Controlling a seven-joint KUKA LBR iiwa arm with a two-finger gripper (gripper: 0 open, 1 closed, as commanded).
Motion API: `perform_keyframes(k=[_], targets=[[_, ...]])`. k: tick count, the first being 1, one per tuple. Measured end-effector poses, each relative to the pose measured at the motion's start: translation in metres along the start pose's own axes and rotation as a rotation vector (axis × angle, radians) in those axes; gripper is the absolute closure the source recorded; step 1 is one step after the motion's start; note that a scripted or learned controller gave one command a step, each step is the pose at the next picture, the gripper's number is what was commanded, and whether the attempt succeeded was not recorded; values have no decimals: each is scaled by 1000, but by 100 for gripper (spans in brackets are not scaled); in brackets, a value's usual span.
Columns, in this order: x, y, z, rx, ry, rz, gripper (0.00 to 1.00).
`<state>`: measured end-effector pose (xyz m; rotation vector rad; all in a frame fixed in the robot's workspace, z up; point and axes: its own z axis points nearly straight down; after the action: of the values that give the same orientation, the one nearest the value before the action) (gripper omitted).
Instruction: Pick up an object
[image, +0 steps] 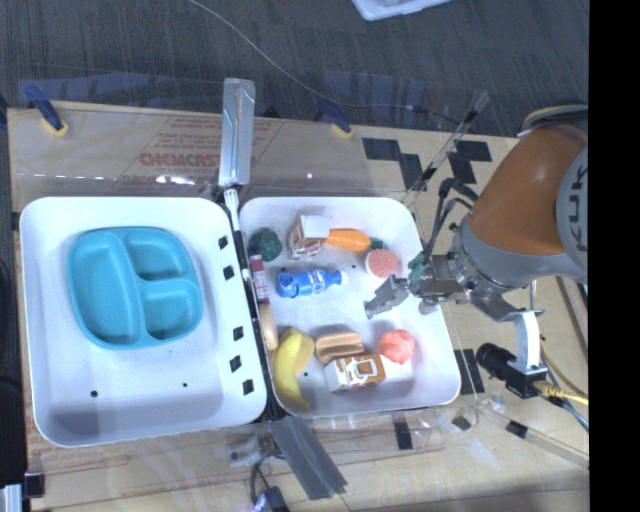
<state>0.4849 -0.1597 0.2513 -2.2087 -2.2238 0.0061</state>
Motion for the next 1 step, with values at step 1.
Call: perform_keyframes(k=[1], targets=[[-42,-5,117,-16,-4,29,0]])
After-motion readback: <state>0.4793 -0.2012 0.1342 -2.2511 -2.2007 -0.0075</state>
